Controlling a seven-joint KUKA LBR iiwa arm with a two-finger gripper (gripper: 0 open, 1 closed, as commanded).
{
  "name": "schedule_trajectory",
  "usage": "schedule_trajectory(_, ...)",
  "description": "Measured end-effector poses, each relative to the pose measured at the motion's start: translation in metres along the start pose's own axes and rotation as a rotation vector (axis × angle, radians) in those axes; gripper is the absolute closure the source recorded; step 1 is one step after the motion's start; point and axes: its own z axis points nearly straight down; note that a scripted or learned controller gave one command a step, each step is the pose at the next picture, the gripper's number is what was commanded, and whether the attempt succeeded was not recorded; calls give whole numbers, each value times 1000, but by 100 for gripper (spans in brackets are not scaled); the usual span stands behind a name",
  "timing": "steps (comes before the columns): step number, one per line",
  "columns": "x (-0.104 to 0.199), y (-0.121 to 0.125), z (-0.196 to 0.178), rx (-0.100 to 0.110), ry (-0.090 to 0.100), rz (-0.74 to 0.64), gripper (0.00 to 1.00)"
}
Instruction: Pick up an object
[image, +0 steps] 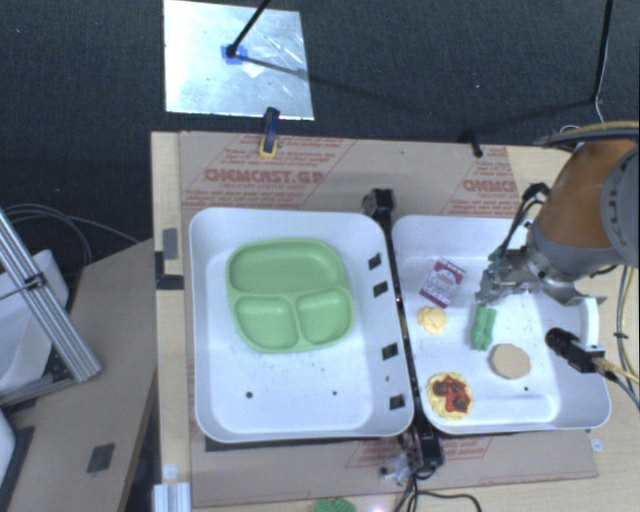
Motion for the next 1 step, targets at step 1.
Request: schedule_trajectory(1, 0, 0, 0, 1, 0, 0, 0)
